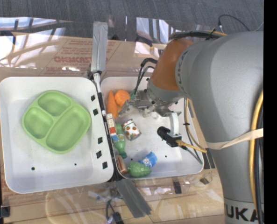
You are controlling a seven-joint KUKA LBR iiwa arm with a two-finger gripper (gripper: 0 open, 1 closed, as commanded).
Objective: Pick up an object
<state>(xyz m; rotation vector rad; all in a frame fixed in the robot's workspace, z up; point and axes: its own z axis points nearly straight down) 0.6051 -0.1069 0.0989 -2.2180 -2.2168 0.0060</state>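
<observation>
So your arm (222, 92) came in from the right and was hunched over the right bin (187, 164), with the orange band sitting just above the wrist. The gripper (139, 101) was down low near the bin's upper left part, right beside the orange carrot-looking toy (112, 105) and the rounder orange piece (122, 96) next to it. Honestly you couldn't tell whether it was spread or pinched, the wrist hardware blocked too much of it, and nothing was visibly caught in it.

The pickable stuff was all piled along the left side of that bin. Below the orange pieces you had a small white cup with red and green print (131, 129), tipped on its side. Against the left wall sat a narrow red and white packet (111, 125), with a green bottle-shaped toy (120, 146) just under it. Down at the bottom edge were a green lumpy thing (138, 170) and a blue and white item (149, 160) touching it.

Your left bin (17, 171) held a green divided plate (57, 121), three compartments, lying flat.
</observation>
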